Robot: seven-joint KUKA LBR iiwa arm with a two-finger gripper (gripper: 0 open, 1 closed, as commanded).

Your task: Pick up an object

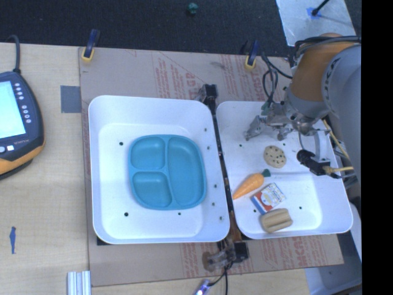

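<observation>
desk [49, 189] seen from above, bearing two white bins side by side. left bin [110, 220] holds a blue divided plate [167, 171]. right bin [334, 217] holds a cookie [275, 156], a toy carrot [249, 185], a small red-and-white packet [268, 198] and a tan bread roll [275, 220], the last three close together near the front. hand [265, 129] hangs over the bin's back part, just behind the cookie, fingers apart, gripping nothing.

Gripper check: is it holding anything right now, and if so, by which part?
Nothing is held. The gripper hangs over the right bin, apart from the cookie.
</observation>
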